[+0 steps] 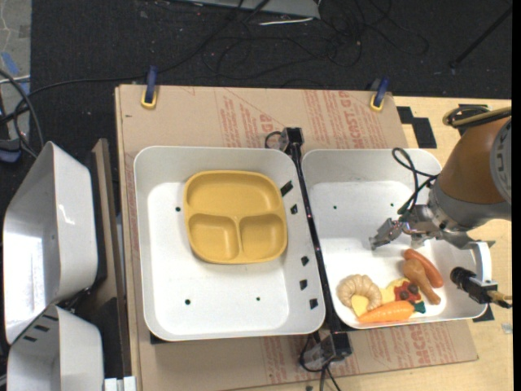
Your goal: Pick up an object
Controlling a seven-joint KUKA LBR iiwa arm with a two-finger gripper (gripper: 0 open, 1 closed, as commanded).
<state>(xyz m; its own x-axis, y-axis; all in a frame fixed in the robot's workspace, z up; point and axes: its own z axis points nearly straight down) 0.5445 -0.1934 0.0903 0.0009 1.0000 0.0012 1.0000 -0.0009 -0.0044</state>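
Toy food lies in the front right corner of the right bin (350,177): a red-brown sausage (422,269), an orange carrot (386,313), a pale croissant-like piece (358,285) with a yellow bit (360,304) in front of it, and a small mixed red and green piece (407,292). My gripper (386,236) hangs low over the right bin's floor, just left of and above the sausage, with the orange wrist band (476,169) behind it to the right. Nothing shows between its fingers.
The left bin (163,300) holds a yellow divided plate (236,216) with three compartments. A black divider with clips runs between the bins. Cables trail from the wrist over the right bin's back right. White tubs stand off the bench at far left.
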